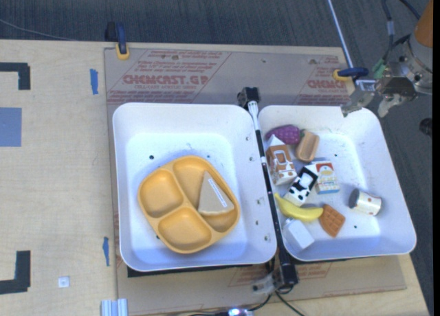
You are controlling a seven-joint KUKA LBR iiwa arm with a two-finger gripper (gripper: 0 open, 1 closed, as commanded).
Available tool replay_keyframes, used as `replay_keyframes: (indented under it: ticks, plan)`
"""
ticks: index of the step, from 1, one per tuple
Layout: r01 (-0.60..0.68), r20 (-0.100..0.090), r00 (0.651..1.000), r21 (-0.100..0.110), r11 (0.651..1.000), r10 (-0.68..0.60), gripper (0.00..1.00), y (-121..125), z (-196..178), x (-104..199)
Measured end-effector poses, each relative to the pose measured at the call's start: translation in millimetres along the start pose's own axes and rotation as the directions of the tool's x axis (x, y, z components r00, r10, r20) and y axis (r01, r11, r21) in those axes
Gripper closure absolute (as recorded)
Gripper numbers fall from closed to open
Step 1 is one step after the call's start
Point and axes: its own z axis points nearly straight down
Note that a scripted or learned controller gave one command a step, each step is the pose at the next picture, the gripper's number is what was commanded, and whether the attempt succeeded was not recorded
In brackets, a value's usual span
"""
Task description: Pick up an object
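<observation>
My gripper (366, 104) hangs open above the far right corner of the right bin (393, 191), with nothing between its fingers. Below and left of it lie several small objects in that bin: purple grapes (285, 133), a bread roll (307, 146), a small carton (280, 163), a black-and-white toy (300, 185), a little box (327, 177), a banana (298, 209), a waffle piece (331, 220), a white can (366, 202) and a white block (299, 233). The gripper touches none of them.
The left bin (130, 170) holds a yellow divided plate (180, 211) with a pale wedge (213, 195) in one compartment. A black clamp (248, 96) sits at the far end of the rim between the bins. Blue clips (350, 73) stand near the gripper.
</observation>
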Motion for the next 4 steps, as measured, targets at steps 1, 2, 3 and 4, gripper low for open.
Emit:
replay_keyframes:
  ticks: [1,2,3,4]
  plan:
    - [0.0,-0.001,1.0,0.002,1.0,0.0,0.0,4,125,58]
    - [-0.003,0.006,1.0,-0.015,1.0,0.003,0.0,3,158,66]
    - [-0.002,0.007,1.0,-0.018,1.0,0.002,1.0,4,147,67]
    - [-0.001,0.001,1.0,-0.003,1.0,0.001,1.0,-65,20,32]
